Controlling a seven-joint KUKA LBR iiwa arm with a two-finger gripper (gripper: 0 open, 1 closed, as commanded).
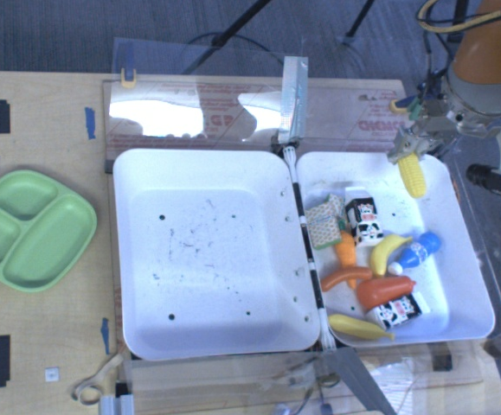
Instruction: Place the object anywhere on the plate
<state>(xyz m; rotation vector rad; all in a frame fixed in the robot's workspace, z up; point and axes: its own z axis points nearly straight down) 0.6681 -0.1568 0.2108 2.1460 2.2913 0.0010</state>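
Observation:
A yellow corn cob (414,176) hangs over the far right corner of the right bin (466,309). Its top end sits between the fingers of my gripper (408,152), which is shut on it. The arm with its orange band comes in from the upper right. The green plate (30,228), with three compartments, lies on the wooden bench far to the left, beyond the left bin (207,240). Nothing rests on the plate.
The right bin holds a checkered packet (324,221), a black-and-white carton (364,220), a small orange item (345,250), a banana (387,251), a blue bottle (420,251), red pieces (383,290) and another yellow fruit (357,327). A clear panel (293,102) stands behind the bins.

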